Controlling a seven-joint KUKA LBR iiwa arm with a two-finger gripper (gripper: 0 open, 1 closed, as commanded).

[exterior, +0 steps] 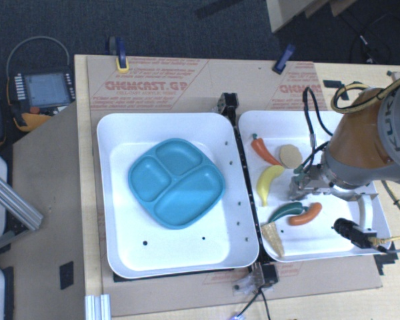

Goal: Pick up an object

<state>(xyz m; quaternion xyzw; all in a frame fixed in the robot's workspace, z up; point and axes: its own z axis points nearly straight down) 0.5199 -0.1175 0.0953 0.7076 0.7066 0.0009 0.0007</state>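
Nearest the bench's front edge, in the right-hand shallow white bin (pixel 333 247), a pale wedge-shaped piece (pixel 273 237) lies in the corner, with a green curved pod (pixel 286 211) and an orange-red sausage (pixel 305 214) just behind it. The gripper (pixel 301 185) hangs low over these, beside a yellow banana (pixel 267 182); whether it is spread or closed I cannot tell. Nothing looks lifted, so the pick seems yet to be done. Farther back lie a tan round piece (pixel 290 155) and an orange carrot (pixel 264 150). The left bin (pixel 120 232) holds a blue divided plate (pixel 177 182).

Blue plate (pixel 177 182) in white bin (pixel 113 199) — yellow banana (pixel 267 182), orange carrot (pixel 265 151).
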